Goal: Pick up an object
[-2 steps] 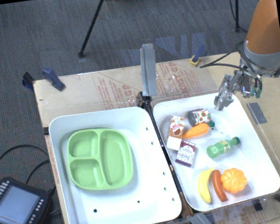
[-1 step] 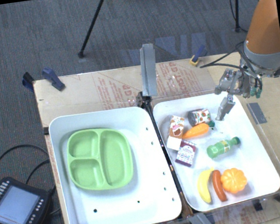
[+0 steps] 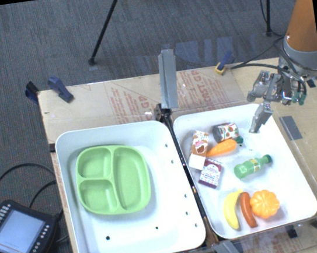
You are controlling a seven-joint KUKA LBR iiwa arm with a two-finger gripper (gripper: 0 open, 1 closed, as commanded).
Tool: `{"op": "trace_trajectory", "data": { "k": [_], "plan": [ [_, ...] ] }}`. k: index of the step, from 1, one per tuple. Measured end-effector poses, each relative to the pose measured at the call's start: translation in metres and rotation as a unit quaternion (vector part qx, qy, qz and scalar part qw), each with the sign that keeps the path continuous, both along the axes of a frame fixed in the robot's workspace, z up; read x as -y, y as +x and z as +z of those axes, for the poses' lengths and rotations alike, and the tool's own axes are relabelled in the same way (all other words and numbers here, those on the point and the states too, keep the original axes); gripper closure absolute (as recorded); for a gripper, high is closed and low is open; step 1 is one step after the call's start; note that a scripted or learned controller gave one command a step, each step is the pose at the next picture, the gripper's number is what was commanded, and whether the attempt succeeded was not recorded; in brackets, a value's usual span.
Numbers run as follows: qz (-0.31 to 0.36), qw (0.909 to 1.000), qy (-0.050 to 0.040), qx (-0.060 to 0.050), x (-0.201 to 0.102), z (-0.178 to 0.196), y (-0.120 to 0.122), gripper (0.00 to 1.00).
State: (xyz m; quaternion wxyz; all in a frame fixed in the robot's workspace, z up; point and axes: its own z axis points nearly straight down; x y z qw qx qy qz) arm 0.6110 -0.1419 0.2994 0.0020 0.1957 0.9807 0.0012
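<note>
The table has a bare brown top printed with red lettering. Two shallow white bins sit on it side by side, their inner edges touching: the left bin and the right bin. A grey upright post stands behind their junction.

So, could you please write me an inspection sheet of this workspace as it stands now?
Surface: bench bears left bin and right bin.
Job's things: right bin holds carrot, green bottle, banana, sausage, orange pumpkin, small can, two small cartons.
Clutter: green divided plate in left bin.
Grippers: gripper over right bin's far right corner, holding nothing.
Cables: black cable by pendant.
Surroundings: clamps, tripod legs, carpet.
</note>
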Motion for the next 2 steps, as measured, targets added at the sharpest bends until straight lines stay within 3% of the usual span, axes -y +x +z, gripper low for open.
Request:
{"op": "trace_trajectory", "data": {
  "k": [1, 2],
  "plan": [
    [0.070, 0.9976, 0.0003, -0.003, -0.038, -0.118, -0.090, 0.00],
    [0.295, 0.9556, -0.0003, -0.001, -0.054, -0.016, -0.134, 0.00]
  ]
}}
